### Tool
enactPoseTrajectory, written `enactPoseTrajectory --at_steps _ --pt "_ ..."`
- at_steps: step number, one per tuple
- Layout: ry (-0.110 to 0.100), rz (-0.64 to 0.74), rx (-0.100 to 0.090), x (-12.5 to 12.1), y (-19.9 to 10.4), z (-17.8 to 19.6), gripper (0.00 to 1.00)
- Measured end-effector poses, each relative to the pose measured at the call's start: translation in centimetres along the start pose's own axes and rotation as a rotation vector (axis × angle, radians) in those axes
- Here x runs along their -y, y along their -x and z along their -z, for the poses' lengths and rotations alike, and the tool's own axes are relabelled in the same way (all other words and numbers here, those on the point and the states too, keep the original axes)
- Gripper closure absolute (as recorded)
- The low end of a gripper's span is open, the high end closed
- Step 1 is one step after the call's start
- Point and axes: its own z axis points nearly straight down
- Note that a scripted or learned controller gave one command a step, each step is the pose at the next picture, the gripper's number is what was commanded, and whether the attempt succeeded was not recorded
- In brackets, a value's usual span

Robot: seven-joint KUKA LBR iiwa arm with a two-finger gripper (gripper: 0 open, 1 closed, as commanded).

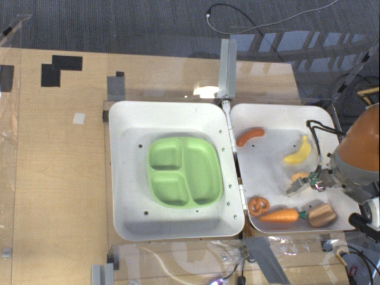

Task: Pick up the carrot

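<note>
The orange, tapered toy carrot (279, 216), likely light, stiff and smooth, is lying untouched along the right white bin's (270, 120) near edge, best gripped mid-body by the claw (298, 184), whose state cannot be told.

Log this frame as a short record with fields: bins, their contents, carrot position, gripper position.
left bin: holds a green divided plate
right bin: sausage, banana, pretzel, carrot, brown bread-like piece
carrot position: lying flat by the front wall, between pretzel and brown piece
gripper: inside the right bin, below the banana, apart from the carrot
carrot grasped: no
</note>
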Motion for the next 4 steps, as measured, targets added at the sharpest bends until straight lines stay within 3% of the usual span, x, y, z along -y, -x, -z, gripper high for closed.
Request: enactPoseTrajectory --at_steps 1,2,3,4 --pt "-0.002 -0.116 -0.002 -4.7 -2.6 -0.1 0.0" --pt "0.002 -0.113 -0.003 -5.0 -2.7 1.1 1.0" --pt "0.005 -0.029 0.001 -3.5 -8.0 0.2 1.0" --pt "0.009 -0.009 0.003 -2.1 -9.2 0.2 1.0"
